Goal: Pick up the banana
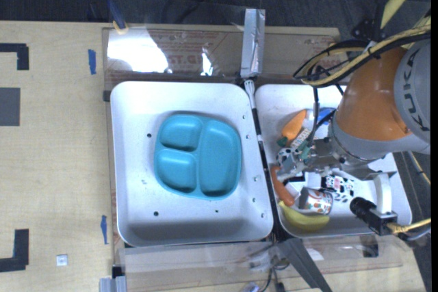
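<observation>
Camera view, looking down on the bench. Landmark: the right bin (268, 96), the one the arm (373, 102) reaches into.

Left of that bin sits the second bin (130, 147), holding a blue tray (198, 154) with three compartments, nothing in them that I can see.

Inside the right bin, clutter. The banana (306, 219) lies along the bin's near wall, yellow, curved, partly covered by the wrist hardware above it. A carrot (294, 124) rests toward the bin's far side, and another orange piece (280, 189) lies along the bin's left wall, just above the banana's left end.

The gripper (316, 196) hangs low in the bin's middle, directly over or just beyond the banana. Cables and brackets crowd the tool, so whether the gripper is spread or closed I cannot tell.

Progress, as I judge it: approach looks done, grasp unconfirmed. The banana appears to rest on the bin floor, not lifted. Left to do: secure it and raise it clear of the right bin.
</observation>
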Motion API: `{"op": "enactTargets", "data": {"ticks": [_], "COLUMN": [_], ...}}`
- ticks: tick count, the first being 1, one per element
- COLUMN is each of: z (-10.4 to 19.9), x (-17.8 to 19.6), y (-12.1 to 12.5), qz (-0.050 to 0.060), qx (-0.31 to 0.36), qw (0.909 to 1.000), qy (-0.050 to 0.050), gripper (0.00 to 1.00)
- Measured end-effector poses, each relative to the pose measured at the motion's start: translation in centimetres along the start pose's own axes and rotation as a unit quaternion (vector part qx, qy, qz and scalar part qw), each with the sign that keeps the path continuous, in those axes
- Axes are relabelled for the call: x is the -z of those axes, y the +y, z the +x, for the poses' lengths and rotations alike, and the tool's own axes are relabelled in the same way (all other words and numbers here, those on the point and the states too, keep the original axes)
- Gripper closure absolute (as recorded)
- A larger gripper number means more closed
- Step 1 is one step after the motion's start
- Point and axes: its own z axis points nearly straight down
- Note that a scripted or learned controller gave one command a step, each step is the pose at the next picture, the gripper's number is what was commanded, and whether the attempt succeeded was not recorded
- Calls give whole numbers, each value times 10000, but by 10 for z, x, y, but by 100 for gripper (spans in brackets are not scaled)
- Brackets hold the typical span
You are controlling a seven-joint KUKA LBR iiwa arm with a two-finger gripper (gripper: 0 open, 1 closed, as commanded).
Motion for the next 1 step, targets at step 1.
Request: {"op": "enactTargets", "data": {"ticks": [1], "z": [13], "x": [-9], "y": [0], "qz": [17], "qx": [3109], "qw": [9504], "qy": [16], "gripper": [0]}}
